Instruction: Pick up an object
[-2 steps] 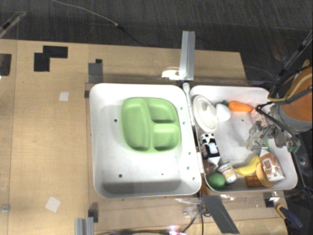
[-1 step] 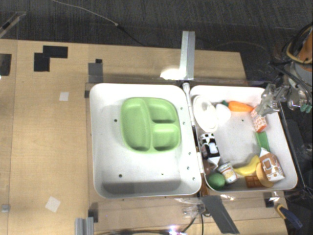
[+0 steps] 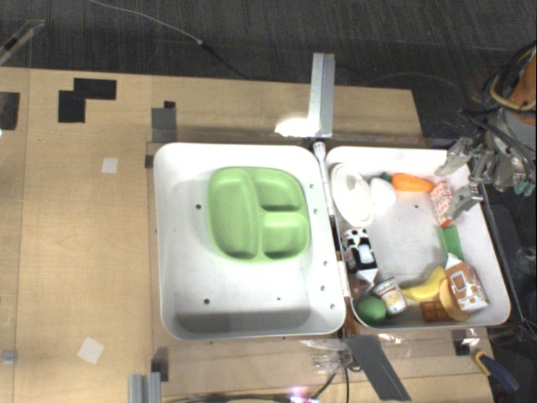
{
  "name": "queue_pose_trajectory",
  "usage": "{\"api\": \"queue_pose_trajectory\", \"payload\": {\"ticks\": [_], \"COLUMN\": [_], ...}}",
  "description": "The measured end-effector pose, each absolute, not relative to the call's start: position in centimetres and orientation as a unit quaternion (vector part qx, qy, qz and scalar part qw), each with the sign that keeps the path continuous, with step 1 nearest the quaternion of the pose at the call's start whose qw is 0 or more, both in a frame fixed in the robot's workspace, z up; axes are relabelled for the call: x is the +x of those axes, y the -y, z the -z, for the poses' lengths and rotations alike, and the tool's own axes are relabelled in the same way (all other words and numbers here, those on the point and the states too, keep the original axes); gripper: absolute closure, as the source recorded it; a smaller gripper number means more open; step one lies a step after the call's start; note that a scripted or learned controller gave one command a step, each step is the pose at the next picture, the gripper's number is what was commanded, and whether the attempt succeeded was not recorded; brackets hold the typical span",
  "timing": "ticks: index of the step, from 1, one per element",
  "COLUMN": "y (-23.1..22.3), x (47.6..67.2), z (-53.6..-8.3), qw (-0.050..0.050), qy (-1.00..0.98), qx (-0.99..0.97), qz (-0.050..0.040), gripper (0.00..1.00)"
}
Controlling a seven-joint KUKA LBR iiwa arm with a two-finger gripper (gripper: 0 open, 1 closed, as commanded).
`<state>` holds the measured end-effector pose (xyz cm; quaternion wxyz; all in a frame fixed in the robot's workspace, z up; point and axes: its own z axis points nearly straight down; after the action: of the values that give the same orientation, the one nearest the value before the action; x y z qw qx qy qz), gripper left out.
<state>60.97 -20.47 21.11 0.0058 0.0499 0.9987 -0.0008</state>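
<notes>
Two shallow white bins sit side by side on the pale wooden worktop (image 3: pixel 75 250). The left bin (image 3: pixel 180 305) carries a green divided tray (image 3: pixel 256 212), lying flat near its middle. The right bin (image 3: pixel 403 233) holds a clutter of small things: an orange carrot (image 3: pixel 411 183) near the far wall, a white cup-like item (image 3: pixel 352 193) beside it, a black-and-white patterned piece (image 3: pixel 359 250) against the dividing wall, a green round fruit (image 3: pixel 370 310) in the near left corner, a small can (image 3: pixel 390 295) just beside it, a yellow banana (image 3: pixel 425 287) along the near side, a brown and orange packet (image 3: pixel 464 289) in the near right corner, and a green stick-like piece (image 3: pixel 452 242) by the right wall. The tool (image 3: pixel 466 185) hangs over the far right corner of the right bin, its grey fingers (image 3: pixel 460 208) spread apart, released. A red-and-white wrapped item (image 3: pixel 440 201) lies just beside one finger, possibly touching it; the view is too coarse there to be sure, and nothing is seen gripped between the fingers.
</notes>
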Motion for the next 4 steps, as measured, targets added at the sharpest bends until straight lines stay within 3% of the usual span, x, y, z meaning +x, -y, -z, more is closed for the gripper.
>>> {"api": "queue_pose_trajectory", "payload": {"ticks": [1,2,4], "y": [20.5,20.6,20.7], "x": [56.2,52.6,52.5], "z": [-10.1,-9.1,-9.1], "qw": [0.002,0.01,0.009], "qy": [-1.0,-1.0,-1.0], "qx": [0.03,-0.024,-0.018], "qz": [0.0001,0.0029,0.0035], "gripper": [0.0,0.0,0.0]}}
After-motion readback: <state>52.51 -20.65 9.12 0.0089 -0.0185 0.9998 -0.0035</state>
